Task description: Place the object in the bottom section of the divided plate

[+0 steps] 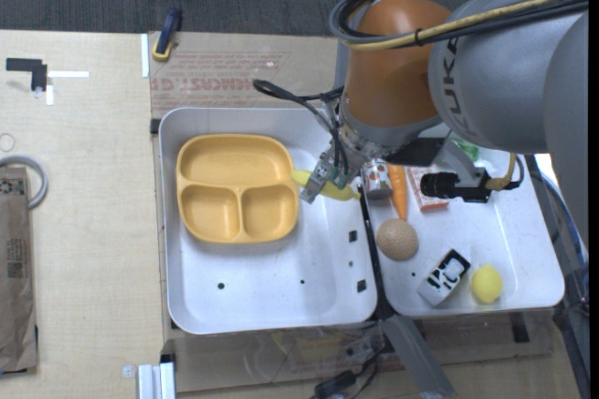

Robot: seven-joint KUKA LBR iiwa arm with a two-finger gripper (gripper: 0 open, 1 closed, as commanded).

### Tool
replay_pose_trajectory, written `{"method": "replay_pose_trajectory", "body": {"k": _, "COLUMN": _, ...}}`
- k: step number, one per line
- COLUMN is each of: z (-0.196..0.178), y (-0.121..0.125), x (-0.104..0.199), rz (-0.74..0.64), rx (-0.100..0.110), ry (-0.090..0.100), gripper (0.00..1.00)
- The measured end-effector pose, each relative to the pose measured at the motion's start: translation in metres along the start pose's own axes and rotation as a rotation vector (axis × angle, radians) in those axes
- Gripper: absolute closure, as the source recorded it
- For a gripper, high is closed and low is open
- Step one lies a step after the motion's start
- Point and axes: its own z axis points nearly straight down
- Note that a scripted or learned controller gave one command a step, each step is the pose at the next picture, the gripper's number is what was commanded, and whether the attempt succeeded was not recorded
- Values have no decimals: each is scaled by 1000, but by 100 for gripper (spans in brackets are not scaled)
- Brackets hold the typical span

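Bench surface: two shallow white bins side by side, the left bin [253, 303] bearing a yellow divided plate [238, 187] at its upper left. Gripper [323, 182] low over the left bin just right of the plate, fingers closed on a yellow object [318, 186], apparently a banana, still outside the plate. Right bin [524, 229]: carrot [398, 189], brown ball [398, 240], lemon [487, 284], black-and-white box [444, 276].

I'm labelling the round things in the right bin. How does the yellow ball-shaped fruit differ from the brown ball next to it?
The lemon-like yellow fruit is bright yellow and looks smooth; the brown ball is tan with a speckled, rougher look. The yellow fruit looks a bit smaller than the brown ball. The yellow fruit lies near the bin's front right corner beside a black-and-white box; the brown ball lies by the divider between bins, below a carrot. Both are roundish, loose in the right bin.
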Motion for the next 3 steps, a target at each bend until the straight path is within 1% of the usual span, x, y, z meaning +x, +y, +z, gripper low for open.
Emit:
{"method": "replay_pose_trajectory", "body": {"k": 1, "z": 21, "y": 48, "x": -3, "rz": -390, "rx": -4, "ry": -4, "gripper": 100}}
{"method": "replay_pose_trajectory", "body": {"k": 2, "z": -62, "y": 134, "x": 27, "rz": -444, "rx": -5, "ry": -5, "gripper": 100}}
{"method": "replay_pose_trajectory", "body": {"k": 3, "z": -178, "y": 153, "x": 15, "rz": -416, "rx": -5, "ry": -6, "gripper": 100}}
